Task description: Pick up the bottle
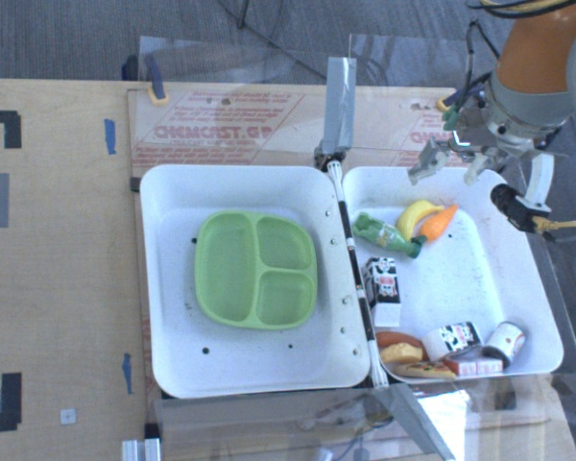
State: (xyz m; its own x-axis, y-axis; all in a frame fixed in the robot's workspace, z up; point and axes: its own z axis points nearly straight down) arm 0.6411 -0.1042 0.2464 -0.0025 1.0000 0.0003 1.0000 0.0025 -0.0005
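The green bottle [387, 235] lies on its side in the right bin [480, 267], near that bin's upper left corner, next to a yellow banana [418, 217] and an orange carrot [440, 220]. My gripper [453, 164] hangs above the right bin's back rim, up and to the right of the bottle, well apart from it. Its two fingers are spread open with nothing between them.
The left bin [173, 353] holds a green divided plate [256, 269]. In the right bin also lie a small milk carton [384, 281], a hot dog [403, 346], a second carton [458, 336] and a can [507, 338] along the front edge.
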